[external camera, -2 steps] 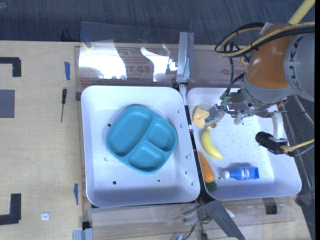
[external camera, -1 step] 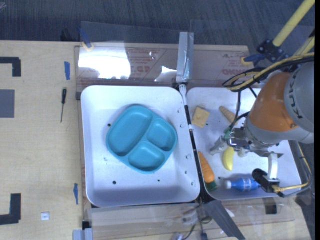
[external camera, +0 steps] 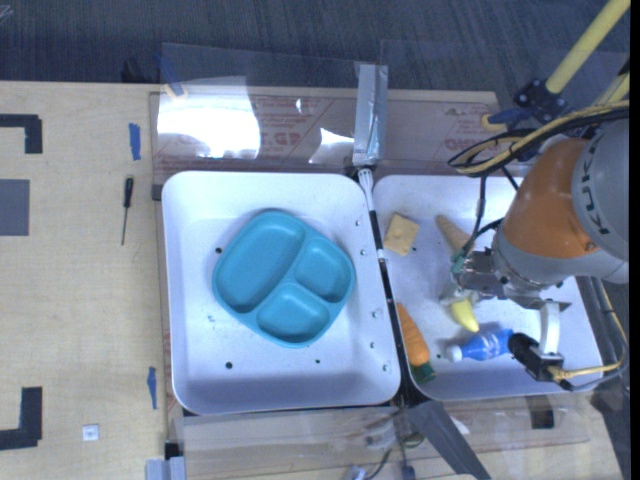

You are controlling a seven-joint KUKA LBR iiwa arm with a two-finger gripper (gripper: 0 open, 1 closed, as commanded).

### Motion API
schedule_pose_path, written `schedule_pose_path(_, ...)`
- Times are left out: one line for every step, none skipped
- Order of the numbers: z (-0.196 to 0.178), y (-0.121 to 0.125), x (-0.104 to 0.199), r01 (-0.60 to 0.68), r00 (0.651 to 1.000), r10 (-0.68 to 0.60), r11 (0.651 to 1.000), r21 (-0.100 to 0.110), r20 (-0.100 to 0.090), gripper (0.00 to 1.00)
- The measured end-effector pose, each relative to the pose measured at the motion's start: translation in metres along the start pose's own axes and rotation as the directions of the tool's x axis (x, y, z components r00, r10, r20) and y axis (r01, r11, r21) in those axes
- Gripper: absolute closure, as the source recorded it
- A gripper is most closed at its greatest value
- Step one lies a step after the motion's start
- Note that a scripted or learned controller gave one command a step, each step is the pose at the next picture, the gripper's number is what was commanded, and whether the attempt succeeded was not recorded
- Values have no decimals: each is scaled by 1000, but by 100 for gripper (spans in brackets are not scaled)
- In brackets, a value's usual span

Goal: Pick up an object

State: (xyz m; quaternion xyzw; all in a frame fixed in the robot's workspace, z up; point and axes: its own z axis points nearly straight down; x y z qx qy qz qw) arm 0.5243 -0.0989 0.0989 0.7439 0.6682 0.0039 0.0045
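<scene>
The right bin (external camera: 570,383) holds several small items. A tan block (external camera: 402,234) lies near its far left corner, with a tan cone (external camera: 452,233) beside it. An orange carrot (external camera: 412,340) rests along the left wall. A yellow banana-shaped piece (external camera: 464,314) and a blue and white bottle (external camera: 481,347) lie near the middle. My gripper (external camera: 468,286) hangs over the right bin, directly above the yellow piece, its tip hidden by the wrist body.
In the left bin (external camera: 190,348) sits a blue divided plate (external camera: 284,276). A clear panel and a taped divider (external camera: 368,118) stand behind the bins. Cables (external camera: 500,143) and a yellow pole (external camera: 595,33) run at the upper right. A black part (external camera: 535,356) of the arm overhangs the bottle.
</scene>
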Motion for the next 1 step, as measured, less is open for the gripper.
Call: schedule_pose_path(-129, -10, 42, 94, 996, -94, 996, 2, -2, 100)
